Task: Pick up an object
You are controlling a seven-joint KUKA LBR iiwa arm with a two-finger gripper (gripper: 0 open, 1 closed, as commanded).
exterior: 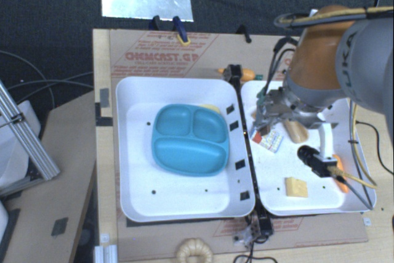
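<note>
Sitting nearest to us, at the front edge of the bench [68, 132], is a pale ring [196, 250]. It is outside both bins, so it is not in the way. A bit further back, a yellow block [297, 187] lies flat in the right bin [277, 205], near its front wall. It has bare white floor all round it, so it would be easy to reach. Further in, the claw [263, 125] hangs low over the left side of that bin, just beside the wall between the two bins. A small white and red packet [271, 142] lies just below it, and a tan piece [297, 131] lies just beside that. I think the claw is low here because it is going for the packet. I cannot tell if the claw is spread or pressed together, and I see nothing held in it. Across the wall, a blue plate [189, 140] lies flat in the middle of the left bin [138, 194]. Both bins rest on a brown cardboard sheet [160, 55]. At its far edge a blue clamp [180, 29] pins it down, likely so nothing slides.
</note>
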